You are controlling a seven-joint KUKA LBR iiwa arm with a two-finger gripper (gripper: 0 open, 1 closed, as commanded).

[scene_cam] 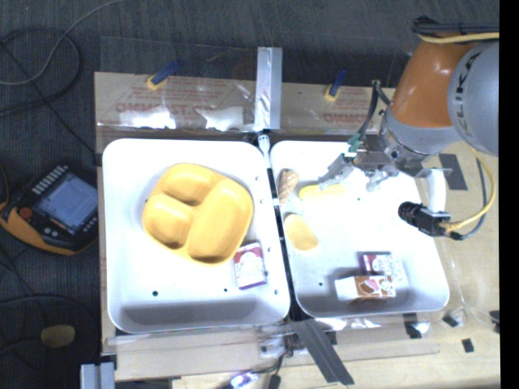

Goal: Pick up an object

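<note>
**Arm over right bin, nothing gripped**

I see the arm (454, 79) reaching in from the right, orange band up near the top right corner of the view. Its gripper (353, 174) hangs over the upper part of the right bin (430, 298), fingers spread apart. One finger (331, 177) points left toward the bin's upper left area, the other (377, 178) sits just right of it. Nothing sits between them, so I count it as holding nothing.

Right bin contents: a brownish roll-shaped item (287, 183) lies against the left wall near the upper left corner. Just beside it, to the right, is a small yellow piece (310, 190), close under the left finger; I can't tell if they touch. Below that, along the left wall, a rounded yellow item (301, 234). Near the lower right corner are two small printed cartons: a maroon-and-white one (381, 264) and a paler one (365, 287) just in front of it, touching or nearly so.

Left bin (122, 298): a big yellow lumpy object (197, 211) fills the middle. A small carton (250, 266) sits near the lower right corner, close to the right wall.

A handheld controller (58, 209) lies on the dark floor off the left bin's left edge.
</note>
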